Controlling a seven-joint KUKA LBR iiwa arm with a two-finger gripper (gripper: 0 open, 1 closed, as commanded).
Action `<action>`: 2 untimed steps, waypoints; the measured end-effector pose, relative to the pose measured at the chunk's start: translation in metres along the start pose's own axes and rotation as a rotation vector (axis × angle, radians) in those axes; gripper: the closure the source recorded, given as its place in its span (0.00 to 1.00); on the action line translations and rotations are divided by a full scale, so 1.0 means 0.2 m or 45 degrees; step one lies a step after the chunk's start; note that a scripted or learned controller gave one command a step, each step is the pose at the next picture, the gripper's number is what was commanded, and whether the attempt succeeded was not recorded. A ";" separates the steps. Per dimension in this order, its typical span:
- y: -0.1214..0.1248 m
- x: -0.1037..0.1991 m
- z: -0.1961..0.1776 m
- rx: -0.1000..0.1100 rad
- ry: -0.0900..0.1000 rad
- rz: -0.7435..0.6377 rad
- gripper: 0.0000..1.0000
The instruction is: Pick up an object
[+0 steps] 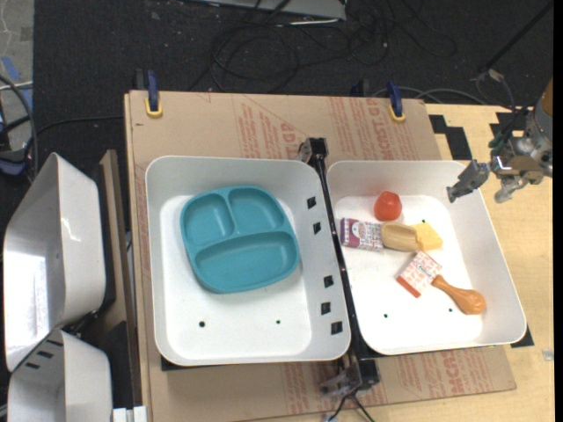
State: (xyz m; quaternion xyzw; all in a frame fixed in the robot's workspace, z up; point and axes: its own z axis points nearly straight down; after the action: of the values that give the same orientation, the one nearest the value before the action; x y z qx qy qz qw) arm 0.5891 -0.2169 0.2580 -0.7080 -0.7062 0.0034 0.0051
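Note:
The right bin (493, 262) holds a red round object (388, 206), a small purple and white packet (361, 234), a yellow block (413, 236), a red and white packet (419, 273) and an orange spoon-like piece (460, 294). My gripper (486, 185) hangs open above the bin's far right corner, with nothing between its fingers. It is to the right of the red object and well apart from all the items.
The left bin (167, 236) holds a teal divided plate (238, 238). A black divider (332, 253) runs between the two bins. Clamps (154, 104) fix the brown board at the back. White containers (48, 244) stand off the bench at left.

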 end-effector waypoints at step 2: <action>0.03 0.04 0.19 -0.011 -0.002 -0.007 0.00</action>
State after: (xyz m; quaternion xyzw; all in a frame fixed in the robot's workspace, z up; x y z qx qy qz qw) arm 0.5956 -0.2096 0.2195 -0.7059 -0.7083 0.0010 0.0013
